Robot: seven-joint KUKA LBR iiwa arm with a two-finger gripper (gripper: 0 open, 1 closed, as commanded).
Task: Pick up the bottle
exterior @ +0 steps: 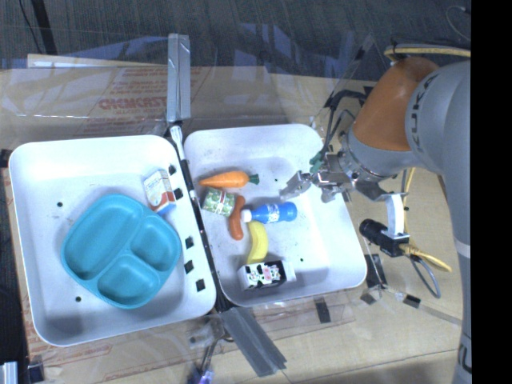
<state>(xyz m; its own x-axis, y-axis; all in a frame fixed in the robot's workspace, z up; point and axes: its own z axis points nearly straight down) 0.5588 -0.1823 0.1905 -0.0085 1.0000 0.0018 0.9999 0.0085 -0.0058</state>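
Bottle (270, 213) lies just left of the gripper (308, 184) — apart, it seems — its spread unclear.

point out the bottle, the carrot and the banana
bottle (270, 213), camera view, middle of its blue body
carrot (225, 180), camera view, middle of its orange root
banana (258, 242), camera view, middle of its yellow curve

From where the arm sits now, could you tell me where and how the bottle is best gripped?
Grip the bottle across its blue middle, coming straight down from above. It lies on its side in the right bin, long axis running left to right, white cap end leftward near the sausage and banana. Closing across the narrow width, nearer its free right end, probably avoids those neighbours. The gripper hovers just up and right.
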